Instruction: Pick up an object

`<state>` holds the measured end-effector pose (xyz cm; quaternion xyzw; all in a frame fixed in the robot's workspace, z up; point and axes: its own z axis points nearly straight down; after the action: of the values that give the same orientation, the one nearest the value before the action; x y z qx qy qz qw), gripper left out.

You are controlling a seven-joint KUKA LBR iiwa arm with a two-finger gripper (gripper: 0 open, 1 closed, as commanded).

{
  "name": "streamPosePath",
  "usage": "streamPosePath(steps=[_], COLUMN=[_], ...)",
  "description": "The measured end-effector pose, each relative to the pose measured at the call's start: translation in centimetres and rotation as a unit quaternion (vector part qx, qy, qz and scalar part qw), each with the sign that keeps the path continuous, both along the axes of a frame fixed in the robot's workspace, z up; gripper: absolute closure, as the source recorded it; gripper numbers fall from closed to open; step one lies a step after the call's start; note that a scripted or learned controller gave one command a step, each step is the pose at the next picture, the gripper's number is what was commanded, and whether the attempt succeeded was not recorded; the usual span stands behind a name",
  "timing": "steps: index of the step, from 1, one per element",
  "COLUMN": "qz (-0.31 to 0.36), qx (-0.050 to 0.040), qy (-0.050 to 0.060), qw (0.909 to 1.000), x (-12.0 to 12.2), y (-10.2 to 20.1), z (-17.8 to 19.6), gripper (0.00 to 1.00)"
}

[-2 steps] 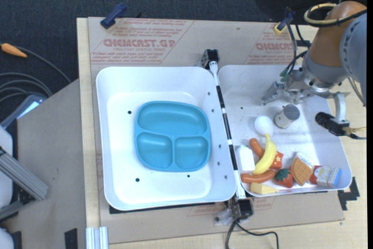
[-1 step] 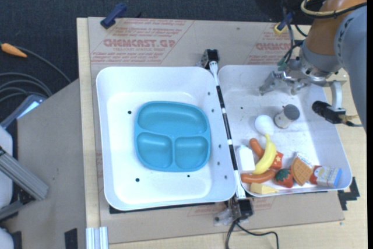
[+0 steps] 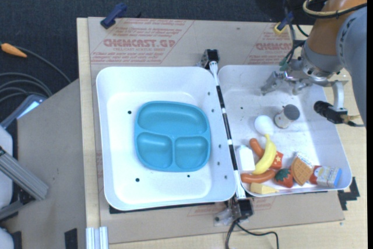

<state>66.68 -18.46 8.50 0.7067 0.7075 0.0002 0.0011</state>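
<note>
The right bin (image 3: pixel 326 125) holds toy food near its front. There is a white egg (image 3: pixel 263 123), a grey round piece (image 3: pixel 285 116), a yellow banana (image 3: pixel 267 154), and an orange sausage (image 3: pixel 256 176). A tan cracker (image 3: pixel 302 169) and a small carton (image 3: pixel 326 175) lie there too. My gripper (image 3: pixel 284 86) hangs over the bin's far end, behind the grey piece and apart from it. Its fingers are spread open with nothing between them.
A blue divided plate (image 3: pixel 172 136) lies in the left bin (image 3: pixel 116 125). A black divider rail (image 3: pixel 221 108) runs between the bins. The arm's orange band (image 3: pixel 335 9) and a black attachment (image 3: pixel 329 111) stand over the right bin's far right side.
</note>
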Motion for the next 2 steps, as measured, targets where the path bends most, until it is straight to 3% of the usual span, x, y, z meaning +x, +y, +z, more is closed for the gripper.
streamPosePath(steps=[1, 2], qz=[0.000, 0.001], qx=[0.0009, 0.0002], qy=[0.002, 0.000], qw=[1.0000, 1.0000], x=[-1.2, 0.0], y=[-0.7, -0.9], z=[0.0, 0.0], gripper=[0.00, 0.00])
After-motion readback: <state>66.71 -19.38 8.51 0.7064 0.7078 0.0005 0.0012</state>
